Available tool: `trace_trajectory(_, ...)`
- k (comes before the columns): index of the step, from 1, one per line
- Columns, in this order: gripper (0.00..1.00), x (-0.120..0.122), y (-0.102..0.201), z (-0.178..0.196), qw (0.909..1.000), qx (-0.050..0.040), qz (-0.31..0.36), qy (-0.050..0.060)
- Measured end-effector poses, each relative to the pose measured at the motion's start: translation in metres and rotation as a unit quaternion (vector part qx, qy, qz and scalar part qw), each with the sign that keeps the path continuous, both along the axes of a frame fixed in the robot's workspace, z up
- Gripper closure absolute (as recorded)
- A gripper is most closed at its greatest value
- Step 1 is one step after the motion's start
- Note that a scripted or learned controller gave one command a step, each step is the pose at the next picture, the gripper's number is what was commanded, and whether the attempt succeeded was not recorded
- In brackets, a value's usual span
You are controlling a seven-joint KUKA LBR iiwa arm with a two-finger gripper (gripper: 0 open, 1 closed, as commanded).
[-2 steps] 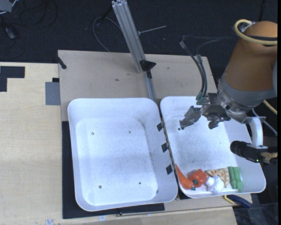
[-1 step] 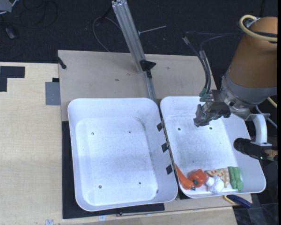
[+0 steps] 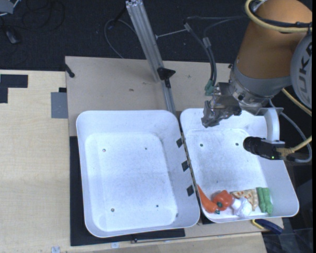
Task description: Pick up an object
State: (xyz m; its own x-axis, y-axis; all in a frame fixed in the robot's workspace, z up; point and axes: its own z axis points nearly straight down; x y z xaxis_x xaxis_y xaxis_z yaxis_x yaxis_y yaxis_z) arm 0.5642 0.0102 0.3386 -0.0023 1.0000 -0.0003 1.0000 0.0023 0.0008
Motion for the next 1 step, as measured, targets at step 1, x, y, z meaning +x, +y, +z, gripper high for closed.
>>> trace_trajectory(1,0.0,-0.0007,-0.0007,-0.0004,1.0,0.0,0.0,0.001)
